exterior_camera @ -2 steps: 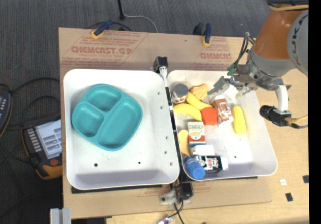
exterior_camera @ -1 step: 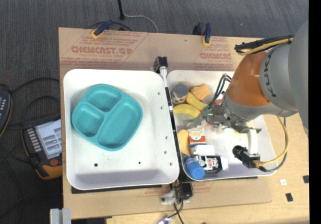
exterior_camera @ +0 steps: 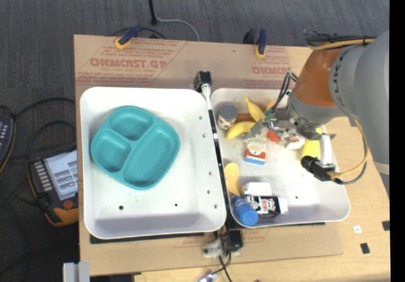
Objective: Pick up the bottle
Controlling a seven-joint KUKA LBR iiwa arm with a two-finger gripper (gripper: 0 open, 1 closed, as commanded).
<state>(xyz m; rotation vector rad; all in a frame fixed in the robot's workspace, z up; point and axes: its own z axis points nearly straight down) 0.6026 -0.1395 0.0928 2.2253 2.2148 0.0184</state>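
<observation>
The bottle (exterior_camera: 258, 205) lies on its side at the front left of the right bin (exterior_camera: 316, 202); it has a blue cap, a white body and a black label. My gripper (exterior_camera: 281, 129) hangs low over the back half of that bin, just right of a yellow banana (exterior_camera: 243, 124) and well behind the bottle. The grey arm with its orange band (exterior_camera: 319, 81) comes in from the right and hides part of the bin's back right. A small red piece (exterior_camera: 273, 136) shows right under the gripper.
A teal divided plate (exterior_camera: 134, 146) sits in the left bin (exterior_camera: 107, 211). The right bin also holds a round can (exterior_camera: 226, 114), a small white and red toy (exterior_camera: 255, 153), a yellow piece (exterior_camera: 231, 176) and a yellow and white object (exterior_camera: 314, 148). Clamps (exterior_camera: 260, 43) grip the board's back edge.
</observation>
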